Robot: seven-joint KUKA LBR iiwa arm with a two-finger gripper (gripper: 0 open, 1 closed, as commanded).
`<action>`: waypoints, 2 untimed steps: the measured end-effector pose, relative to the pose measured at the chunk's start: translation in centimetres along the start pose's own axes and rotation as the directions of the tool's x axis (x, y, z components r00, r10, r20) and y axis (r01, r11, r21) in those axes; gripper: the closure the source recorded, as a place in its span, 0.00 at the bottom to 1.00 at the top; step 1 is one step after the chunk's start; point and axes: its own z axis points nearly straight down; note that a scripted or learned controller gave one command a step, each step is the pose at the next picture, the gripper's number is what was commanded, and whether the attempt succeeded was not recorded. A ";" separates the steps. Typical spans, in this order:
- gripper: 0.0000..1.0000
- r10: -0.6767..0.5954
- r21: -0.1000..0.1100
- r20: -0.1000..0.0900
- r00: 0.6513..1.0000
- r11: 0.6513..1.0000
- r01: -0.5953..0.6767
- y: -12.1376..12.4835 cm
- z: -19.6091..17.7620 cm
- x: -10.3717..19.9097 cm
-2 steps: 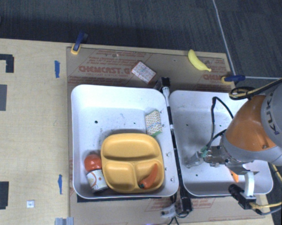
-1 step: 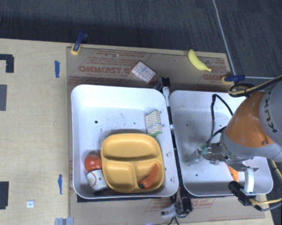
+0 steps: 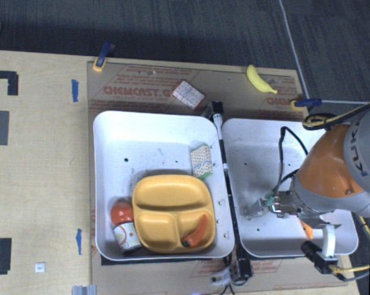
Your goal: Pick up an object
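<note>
The grey arm [image 3: 340,169] with its orange band reaches over the right bin [image 3: 254,238], and its claw [image 3: 260,206] hangs low above that bin's floor, close to the middle. How far the claw stands open cannot be told from this slant, and nothing can be seen gripped in it. Just beside the claw, toward the arm, a small orange piece [image 3: 306,229] lies on the right bin's floor, partly under the wrist.

Against the right bin's far side sits the left bin [image 3: 112,140]. In it a yellow divided tray [image 3: 170,201] fills the near half, and an orange-red carrot-shaped toy [image 3: 195,231] lies tilted in the tray's compartment nearest the right bin. A red and white object [image 3: 124,225] is wedged between the tray and the left bin's outer wall. A small patterned packet [image 3: 201,159] rests near the wall shared with the right bin.

Beyond the right bin's back edge, on the tabletop [image 3: 36,186], a yellow banana [image 3: 260,80] lies on the cardboard, and a small box [image 3: 188,94] lies behind the left bin.
</note>
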 end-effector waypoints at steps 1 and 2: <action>0.00 0.000 0.000 0.000 1.000 1.000 0.000 0.0 0.0 0.3; 0.00 0.001 0.000 0.000 1.000 1.000 -0.001 0.0 0.0 0.4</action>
